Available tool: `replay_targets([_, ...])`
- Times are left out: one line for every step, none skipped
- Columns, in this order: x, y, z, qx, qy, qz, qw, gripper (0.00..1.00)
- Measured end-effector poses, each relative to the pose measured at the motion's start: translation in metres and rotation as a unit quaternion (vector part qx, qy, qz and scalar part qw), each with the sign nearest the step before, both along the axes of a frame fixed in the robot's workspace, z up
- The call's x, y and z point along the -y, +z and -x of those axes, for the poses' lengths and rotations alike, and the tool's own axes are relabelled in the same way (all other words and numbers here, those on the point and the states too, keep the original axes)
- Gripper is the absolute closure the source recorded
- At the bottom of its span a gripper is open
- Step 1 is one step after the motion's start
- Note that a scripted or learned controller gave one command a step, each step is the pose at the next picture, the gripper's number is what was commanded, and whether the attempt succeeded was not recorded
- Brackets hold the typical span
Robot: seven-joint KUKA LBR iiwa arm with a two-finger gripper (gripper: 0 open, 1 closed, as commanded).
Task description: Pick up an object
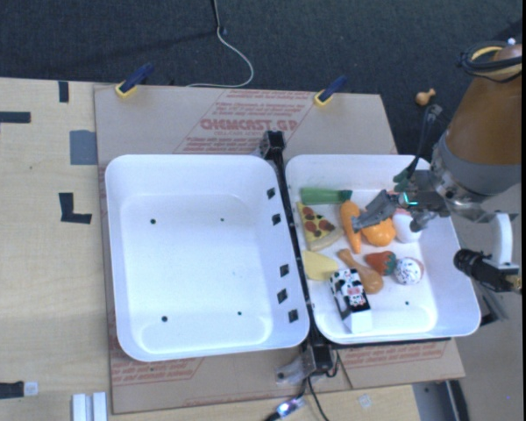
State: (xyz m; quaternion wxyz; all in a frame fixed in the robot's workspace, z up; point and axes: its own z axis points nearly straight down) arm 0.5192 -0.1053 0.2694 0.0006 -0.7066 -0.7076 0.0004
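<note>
The right bin (pixel 456 318) holds several toy foods: a green piece (pixel 326 196), a pizza slice (pixel 316 223), a carrot (pixel 349 224), an orange fruit (pixel 380 233), a yellow wedge (pixel 317 265), a red piece (pixel 381 260), a speckled white ball (pixel 408 271) and a black-and-white carton (pixel 351 294). My gripper (pixel 393 217) hangs over the bin's upper middle, just above the orange fruit. It is open: one dark finger (pixel 371 210) points left toward the carrot and the other (pixel 419 219) sits to the right. Nothing is held between them.
The left bin (pixel 123 235) lies beside the right one, with a black divider (pixel 285 235) between them. Both rest on a cardboard sheet (pixel 237 121) held by clamps. The arm's body (pixel 486 139) looms over the right bin's far right edge.
</note>
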Motion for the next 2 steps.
replay_targets([0.049, -0.136, 0.035, -0.008, -0.004, -0.0009, 1.0, 0.0])
replay_targets([0.015, -0.188, -0.035, 0.001, 0.002, 0.0001, 1.0, 0.0])
